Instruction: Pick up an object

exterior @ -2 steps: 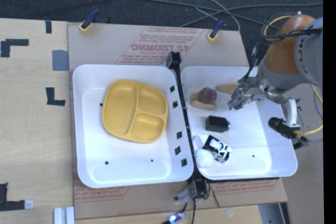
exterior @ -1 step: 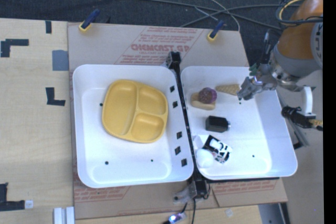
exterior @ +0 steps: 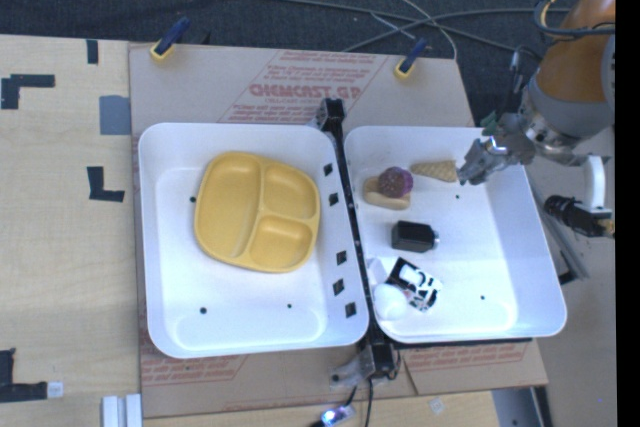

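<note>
We see the gripper low over the right bin, near its far edge; whether it is wide or narrow we cannot tell. Just to its left lies the ice-cream cone, long axis running along that far edge.

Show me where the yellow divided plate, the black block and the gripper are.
yellow divided plate [exterior: 257,212]: camera view, on the ridge where its compartments meet.
black block [exterior: 413,236]: camera view, on its top face.
gripper [exterior: 470,171]: camera view, at its tip, beside the tan cone.
</note>
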